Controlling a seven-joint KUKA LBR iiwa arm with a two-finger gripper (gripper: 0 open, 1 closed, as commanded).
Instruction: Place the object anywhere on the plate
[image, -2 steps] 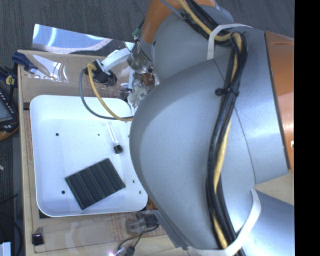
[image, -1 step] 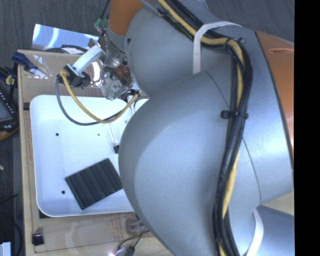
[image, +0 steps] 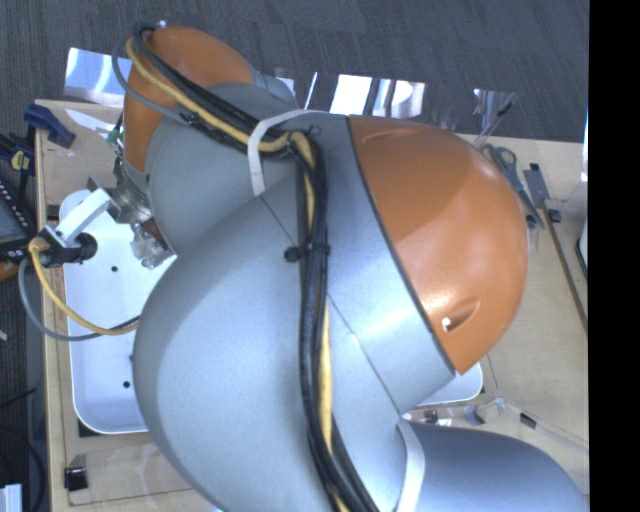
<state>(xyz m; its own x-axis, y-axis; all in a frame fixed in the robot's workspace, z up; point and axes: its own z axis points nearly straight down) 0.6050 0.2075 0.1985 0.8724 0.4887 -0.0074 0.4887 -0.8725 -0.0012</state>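
Currently in view: arm (image: 250, 360), grey, lying across most of both bins from 4 o'clock towards 10 o'clock.
Orange band (image: 450, 240): at 2 to 3 o'clock of the frame, on the broad joint shell.
Gripper (image: 143, 232): probably the small metal and brown parts at 9 o'clock, below the arm's far end, over the left bin; blurred and partly covered.
Gripper state: cannot tell.
Object: place cannot be told; nothing can be made out at the gripper, and the arm covers the ground around it.
Plate: place likewise hidden by the arm.
Left bin (image: 80, 390): white floor showing from 8 to 9 o'clock, its rim running along the frame's left side.
Yellow cable (image: 60, 310): loops over the bin's left rim at 9 o'clock.
Open room: a strip of bin floor at 8 o'clock, between rim and arm.
Bench (image: 560, 330): bare wood at 3 o'clock.
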